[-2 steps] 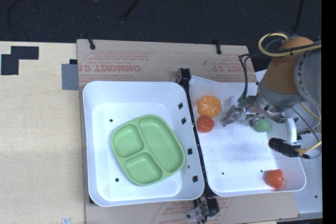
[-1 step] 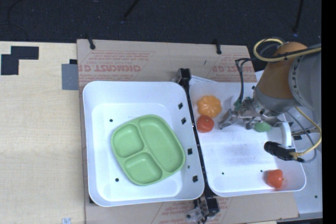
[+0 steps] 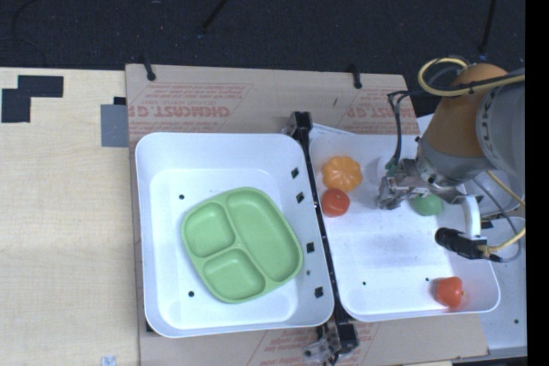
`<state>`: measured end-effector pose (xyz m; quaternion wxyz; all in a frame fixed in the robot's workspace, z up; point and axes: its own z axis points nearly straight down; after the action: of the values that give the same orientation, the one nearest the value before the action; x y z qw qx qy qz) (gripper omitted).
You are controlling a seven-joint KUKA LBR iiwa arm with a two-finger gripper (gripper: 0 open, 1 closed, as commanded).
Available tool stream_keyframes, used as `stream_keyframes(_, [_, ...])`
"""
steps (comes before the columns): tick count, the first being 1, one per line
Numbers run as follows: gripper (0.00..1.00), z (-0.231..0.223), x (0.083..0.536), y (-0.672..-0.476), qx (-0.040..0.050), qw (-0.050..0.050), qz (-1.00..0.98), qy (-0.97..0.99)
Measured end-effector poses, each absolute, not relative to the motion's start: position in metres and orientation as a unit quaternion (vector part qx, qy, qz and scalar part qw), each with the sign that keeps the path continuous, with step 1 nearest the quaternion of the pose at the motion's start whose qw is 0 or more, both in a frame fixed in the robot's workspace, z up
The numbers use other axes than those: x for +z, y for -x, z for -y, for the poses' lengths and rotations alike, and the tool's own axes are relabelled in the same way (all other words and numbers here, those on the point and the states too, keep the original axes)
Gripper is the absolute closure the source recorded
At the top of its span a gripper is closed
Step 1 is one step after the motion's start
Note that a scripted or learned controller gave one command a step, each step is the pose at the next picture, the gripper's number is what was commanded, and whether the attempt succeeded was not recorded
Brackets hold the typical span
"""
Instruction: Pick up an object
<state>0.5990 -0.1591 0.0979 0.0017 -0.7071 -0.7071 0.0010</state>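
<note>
Hovering: pincer (image 3: pixel 393 195) over right bin (image 3: pixel 377 304) | grip state unclear | green object (image 3: pixel 426 205) beside it

The green object (image 3: pixel 426 205) lies partly hidden under the arm (image 3: pixel 467 129), itself cut off at the right edge.

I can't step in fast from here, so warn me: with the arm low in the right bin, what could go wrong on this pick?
1. The end effector sits beside the green object, which the arm partly hides; it may close on nothing.
2. The orange fruit and red tomato lie near; a sweep could knock them.
3. The yellow cable loops by the wrist and might snag.
</note>
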Motion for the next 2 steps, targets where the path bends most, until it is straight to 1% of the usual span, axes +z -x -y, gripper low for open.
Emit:
stream_keyframes(1, [1.00, 0.160, 0.144, -0.592, -0.0004, -0.001, 0.706, 0.708])
stream_keyframes(2, [1.00, 0.169, 0.193, -0.599, -0.0006, -0.001, 0.707, 0.707])
